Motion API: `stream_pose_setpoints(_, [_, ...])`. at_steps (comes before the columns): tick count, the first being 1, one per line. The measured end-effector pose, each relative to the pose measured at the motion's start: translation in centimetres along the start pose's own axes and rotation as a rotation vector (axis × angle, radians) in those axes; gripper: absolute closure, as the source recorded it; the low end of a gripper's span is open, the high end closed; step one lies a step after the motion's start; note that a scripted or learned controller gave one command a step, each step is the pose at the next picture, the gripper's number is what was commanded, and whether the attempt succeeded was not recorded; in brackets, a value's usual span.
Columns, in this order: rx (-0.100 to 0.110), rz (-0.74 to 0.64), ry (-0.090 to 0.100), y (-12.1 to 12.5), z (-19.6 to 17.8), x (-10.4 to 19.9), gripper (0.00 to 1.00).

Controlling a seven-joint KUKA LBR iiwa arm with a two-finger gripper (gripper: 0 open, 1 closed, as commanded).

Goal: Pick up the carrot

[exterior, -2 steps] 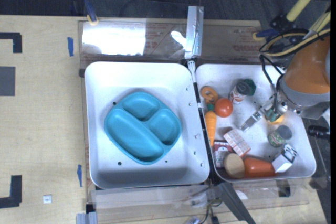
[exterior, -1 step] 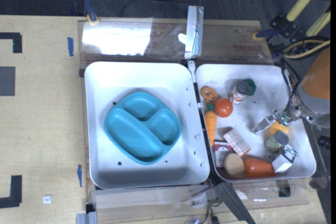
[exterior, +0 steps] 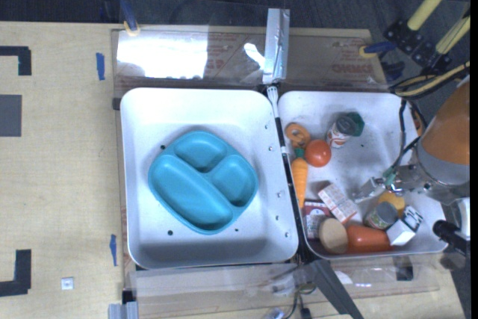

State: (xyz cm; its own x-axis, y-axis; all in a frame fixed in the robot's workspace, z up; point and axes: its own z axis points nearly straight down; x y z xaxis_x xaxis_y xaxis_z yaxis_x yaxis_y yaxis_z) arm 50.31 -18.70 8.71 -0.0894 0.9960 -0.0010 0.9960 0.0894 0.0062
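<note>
The carrot [exterior: 299, 180] is a small orange cone lying along the left wall of the right bin [exterior: 377, 102], its thick end up near a red tomato [exterior: 318, 152]. The gripper [exterior: 382, 184] hangs low over the bin's right half, about a hand's width right of the carrot and apart from it. It sits just above a tin can [exterior: 381, 216] and a yellow item [exterior: 393, 199]. Nothing is seen held in it. The arm's orange band [exterior: 451, 132] shows at the right edge.
Around the carrot lie an orange round toy [exterior: 297, 134], a green-topped can [exterior: 344, 128], a red-and-white packet [exterior: 337, 202], a beige potato [exterior: 334, 234], a red sausage-shaped item [exterior: 367, 237] and a white box [exterior: 405, 226]. The left bin [exterior: 149, 235] holds a blue divided plate [exterior: 202, 179].
</note>
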Motion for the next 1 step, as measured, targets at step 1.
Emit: stream_pose_setpoints(1, [0.006,0.247,0.0,0.15,-2.29,2.6,0.0])
